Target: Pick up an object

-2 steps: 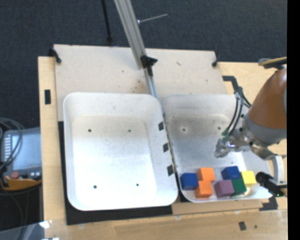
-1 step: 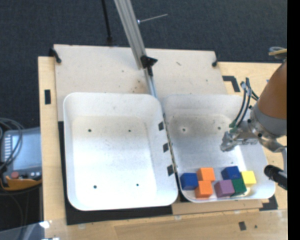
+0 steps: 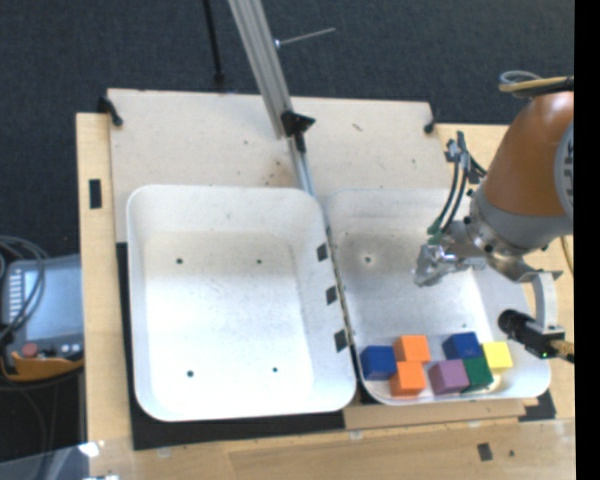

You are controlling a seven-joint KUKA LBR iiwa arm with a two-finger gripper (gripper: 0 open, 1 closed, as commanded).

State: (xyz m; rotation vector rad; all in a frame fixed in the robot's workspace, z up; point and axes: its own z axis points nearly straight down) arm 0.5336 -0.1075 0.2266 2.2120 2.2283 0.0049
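Note:
Several small blocks lie along the near edge of the right bin (image 3: pixel 380 228): a blue block (image 3: pixel 378 361), an orange block (image 3: pixel 412 348) with a second orange block (image 3: pixel 408 377) in front of it, a purple block (image 3: pixel 447 376), a green block (image 3: pixel 478 373), another blue block (image 3: pixel 462 346) and a yellow block (image 3: pixel 498 356). My gripper (image 3: pixel 430 265) hangs over the middle of the right bin, above and behind the blocks, apart from them. Nothing shows between its fingers.
The left bin (image 3: pixel 230 298) sits beside the right one, divided by a shared rim with black clips. A slanted metal rail (image 3: pixel 265 58) rises from behind the bins. A black fitting (image 3: pixel 525 330) juts over the right bin's right edge.

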